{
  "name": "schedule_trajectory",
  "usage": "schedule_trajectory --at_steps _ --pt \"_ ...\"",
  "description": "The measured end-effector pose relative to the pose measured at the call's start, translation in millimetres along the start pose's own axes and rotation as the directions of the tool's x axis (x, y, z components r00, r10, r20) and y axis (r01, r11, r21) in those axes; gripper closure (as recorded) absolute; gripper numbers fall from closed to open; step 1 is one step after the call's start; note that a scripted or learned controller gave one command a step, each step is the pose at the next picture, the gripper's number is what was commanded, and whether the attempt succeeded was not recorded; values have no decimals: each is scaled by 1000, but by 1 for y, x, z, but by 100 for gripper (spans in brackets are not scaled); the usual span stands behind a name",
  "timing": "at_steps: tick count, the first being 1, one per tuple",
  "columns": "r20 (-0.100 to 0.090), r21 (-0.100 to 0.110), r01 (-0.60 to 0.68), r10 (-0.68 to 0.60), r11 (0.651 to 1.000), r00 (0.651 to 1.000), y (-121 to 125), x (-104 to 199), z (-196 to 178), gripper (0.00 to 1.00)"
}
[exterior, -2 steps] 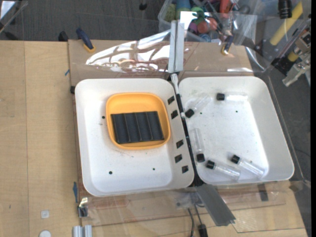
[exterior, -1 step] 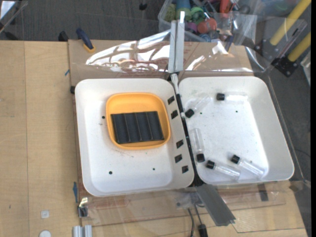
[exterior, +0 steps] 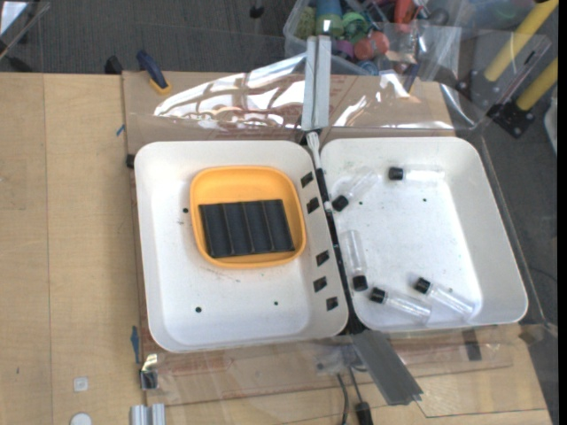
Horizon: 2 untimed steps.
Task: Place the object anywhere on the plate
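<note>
An orange, rounded-square plate [exterior: 205,190] sits in the left white bin [exterior: 168,299], toward its back. A black ribbed rectangular object [exterior: 246,227] lies flat across the plate's middle, inside the rim. Several clear vials with black caps lie in the right white bin [exterior: 496,237]: one near the divider [exterior: 353,251], one at the back [exterior: 357,184], and two at the front [exterior: 400,303] [exterior: 445,297].
Black clips [exterior: 316,233] line the seam between the two bins. A metal post [exterior: 316,82] stands behind the seam. A clear tub of coloured toys [exterior: 372,16] sits at the back, and crinkled plastic film [exterior: 239,104] lies behind the left bin.
</note>
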<state>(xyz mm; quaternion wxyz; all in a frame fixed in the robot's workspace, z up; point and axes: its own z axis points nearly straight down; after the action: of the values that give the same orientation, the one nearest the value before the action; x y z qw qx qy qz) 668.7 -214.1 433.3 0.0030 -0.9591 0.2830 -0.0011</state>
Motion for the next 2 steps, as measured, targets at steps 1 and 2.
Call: schedule_trajectory --at_steps 1,2 --pt "2 0 282 -282 960 960 5 3 1 100" --pt "2 1 358 -358 934 934 5 3 1 100"
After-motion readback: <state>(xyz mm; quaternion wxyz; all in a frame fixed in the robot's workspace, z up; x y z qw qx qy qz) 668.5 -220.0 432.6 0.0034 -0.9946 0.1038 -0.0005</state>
